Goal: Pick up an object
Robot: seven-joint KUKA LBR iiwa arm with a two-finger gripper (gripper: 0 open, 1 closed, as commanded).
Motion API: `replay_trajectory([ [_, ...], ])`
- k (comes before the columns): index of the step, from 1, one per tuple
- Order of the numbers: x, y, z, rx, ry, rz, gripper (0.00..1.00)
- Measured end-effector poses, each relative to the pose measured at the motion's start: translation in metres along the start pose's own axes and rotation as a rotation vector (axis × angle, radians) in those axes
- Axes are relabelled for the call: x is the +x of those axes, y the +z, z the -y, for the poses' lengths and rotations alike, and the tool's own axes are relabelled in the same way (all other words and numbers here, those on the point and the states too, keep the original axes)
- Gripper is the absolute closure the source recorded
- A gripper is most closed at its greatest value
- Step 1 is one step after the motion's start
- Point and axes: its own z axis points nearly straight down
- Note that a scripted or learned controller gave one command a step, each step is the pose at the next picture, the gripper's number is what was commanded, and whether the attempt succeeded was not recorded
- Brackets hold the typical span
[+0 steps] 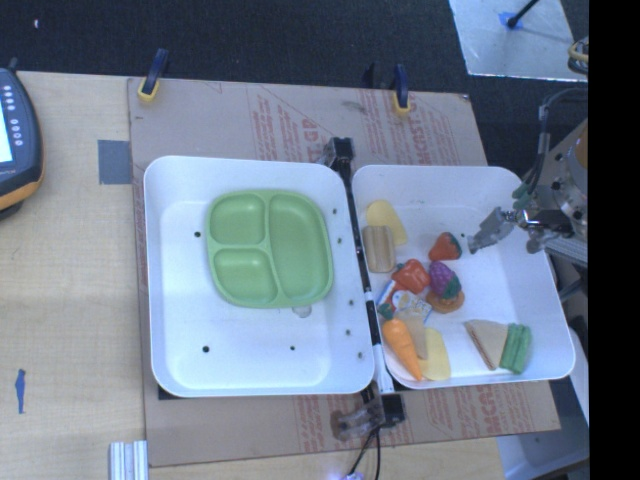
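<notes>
Your tool is hovering with nothing held, fingers hard to read, the toy strawberry lying just left

I work in a robotics lab, not a home. My pale wooden bench carries a brown cardboard sheet pinned down by blue-and-yellow spring clamps. A grey-and-orange handheld control pendant lies at the bench's far left, and dark carpet covers the floor beyond.

Green divided plate in left bin, toy food in right bin, hand above
</notes>
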Motion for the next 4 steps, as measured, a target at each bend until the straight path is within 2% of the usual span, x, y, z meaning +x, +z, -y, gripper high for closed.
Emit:
replay_trajectory([
  [1,0.033,0.124,-0.019,-0.018,0.001,0.002,0.0],
  [2,0.027,0.132,-0.026,-0.016,0.002,0.005,0.0],
  [3,0.011,0.155,-0.054,-0.006,-0.001,0.002,0.0],
  [4,-0.021,0.156,-0.006,0.003,0.004,0.0,0.0],
])
